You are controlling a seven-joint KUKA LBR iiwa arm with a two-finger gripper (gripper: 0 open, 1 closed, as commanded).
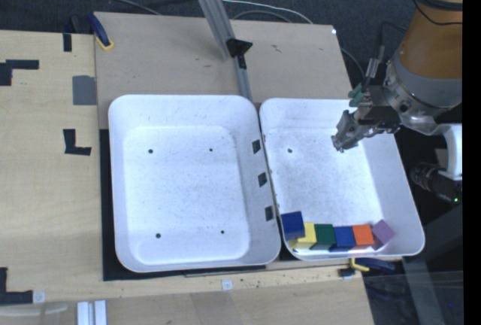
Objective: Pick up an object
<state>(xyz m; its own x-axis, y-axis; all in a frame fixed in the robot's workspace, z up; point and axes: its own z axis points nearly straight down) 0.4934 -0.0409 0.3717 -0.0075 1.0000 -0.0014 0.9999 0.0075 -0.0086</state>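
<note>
Jaws (342, 141) hover over the right bin (391, 165), nothing visibly in them.
Arm (428, 37) reaches in from the right, tip low over the bin's upper floor; how far apart the jaws stand, I cannot tell. Blocks line the near wall, well apart from the tip: blue block (291, 224), yellow block (306, 237), green block (324, 234), another blue (344, 237), orange block (363, 235), purple block (382, 231). Left bin (180, 109) sits alongside on the desk (301, 53).

A slanted metal rail (214, 4) crosses the bench at 12 o'clock; black tape marks (74, 141) at 9 o'clock; a yellow-blue clamp (101, 31) at 10 o'clock.
</note>
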